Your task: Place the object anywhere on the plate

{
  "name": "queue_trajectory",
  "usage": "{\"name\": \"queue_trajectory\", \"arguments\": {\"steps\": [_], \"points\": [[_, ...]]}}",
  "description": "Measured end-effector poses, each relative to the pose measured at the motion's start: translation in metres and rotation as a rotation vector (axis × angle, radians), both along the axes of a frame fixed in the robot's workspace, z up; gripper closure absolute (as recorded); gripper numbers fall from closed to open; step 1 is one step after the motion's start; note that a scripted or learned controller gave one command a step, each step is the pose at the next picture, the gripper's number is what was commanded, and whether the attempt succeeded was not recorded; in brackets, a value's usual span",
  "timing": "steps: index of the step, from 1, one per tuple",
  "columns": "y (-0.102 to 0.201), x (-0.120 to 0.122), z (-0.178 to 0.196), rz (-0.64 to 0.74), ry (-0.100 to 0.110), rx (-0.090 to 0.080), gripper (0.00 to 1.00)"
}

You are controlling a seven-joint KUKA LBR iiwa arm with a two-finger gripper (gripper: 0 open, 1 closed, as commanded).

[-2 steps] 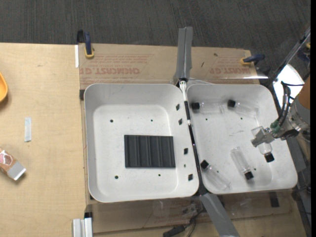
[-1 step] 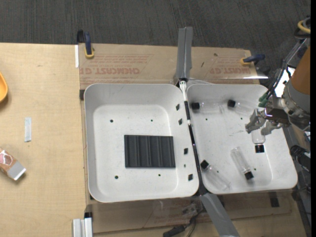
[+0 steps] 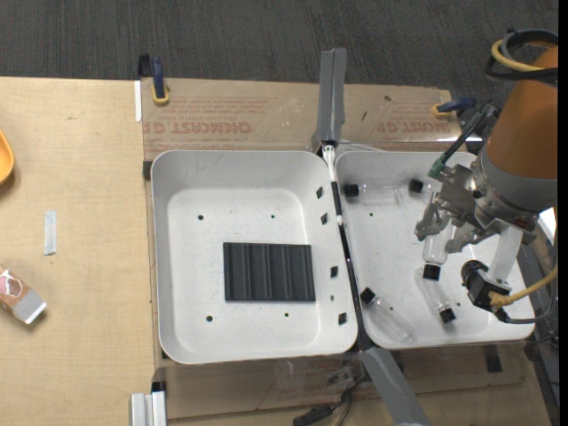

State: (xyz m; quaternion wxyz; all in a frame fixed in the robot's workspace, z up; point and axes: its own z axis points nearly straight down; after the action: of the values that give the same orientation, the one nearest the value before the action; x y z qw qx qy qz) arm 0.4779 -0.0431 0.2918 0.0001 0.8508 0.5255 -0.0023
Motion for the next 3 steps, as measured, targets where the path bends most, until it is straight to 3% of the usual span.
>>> {"name": "queue_trajectory", "arguments": {"steps": [1,2,3], "points": [[0.046,0.0,0.003,-0.146,0.0,-0.001,1.0],[0.12,-0.001,-0.034,-0.164,0.002,-0.001,1.0],[0.186,0.003,0.001,-0.231,-0.001,-0.002,1.0]]}}
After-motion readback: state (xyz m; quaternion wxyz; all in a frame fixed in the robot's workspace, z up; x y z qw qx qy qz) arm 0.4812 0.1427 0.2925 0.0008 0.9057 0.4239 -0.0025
